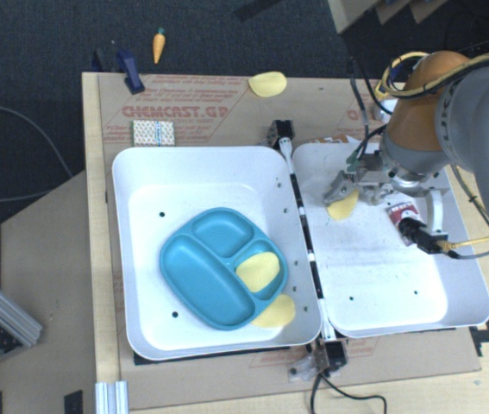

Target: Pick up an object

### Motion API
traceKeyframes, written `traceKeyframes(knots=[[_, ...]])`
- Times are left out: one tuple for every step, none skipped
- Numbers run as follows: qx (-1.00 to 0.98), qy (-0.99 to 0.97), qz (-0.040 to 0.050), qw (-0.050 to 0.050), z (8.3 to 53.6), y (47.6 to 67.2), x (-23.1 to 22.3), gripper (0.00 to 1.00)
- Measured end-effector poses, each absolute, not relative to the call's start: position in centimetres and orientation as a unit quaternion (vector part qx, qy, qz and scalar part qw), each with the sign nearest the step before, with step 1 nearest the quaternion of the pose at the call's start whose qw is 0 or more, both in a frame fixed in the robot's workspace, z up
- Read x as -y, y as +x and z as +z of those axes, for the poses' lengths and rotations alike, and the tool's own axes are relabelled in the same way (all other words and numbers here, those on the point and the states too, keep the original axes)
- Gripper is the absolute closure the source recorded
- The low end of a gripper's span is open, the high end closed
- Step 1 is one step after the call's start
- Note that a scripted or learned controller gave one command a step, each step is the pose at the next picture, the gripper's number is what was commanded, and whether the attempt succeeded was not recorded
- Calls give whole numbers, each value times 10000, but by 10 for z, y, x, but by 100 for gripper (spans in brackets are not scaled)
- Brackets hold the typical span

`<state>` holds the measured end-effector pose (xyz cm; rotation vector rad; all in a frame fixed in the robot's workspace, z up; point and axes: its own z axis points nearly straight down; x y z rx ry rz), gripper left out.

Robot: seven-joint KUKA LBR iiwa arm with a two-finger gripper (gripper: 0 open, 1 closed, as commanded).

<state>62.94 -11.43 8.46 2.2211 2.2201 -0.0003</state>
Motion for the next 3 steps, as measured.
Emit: traceKeyframes(knots=[[-7070,7072,-1,7,85,627,125,0],[-7073,7069,25,33,98,630,124,100],[-7069,7073,1,-4,102,584,125,100]])
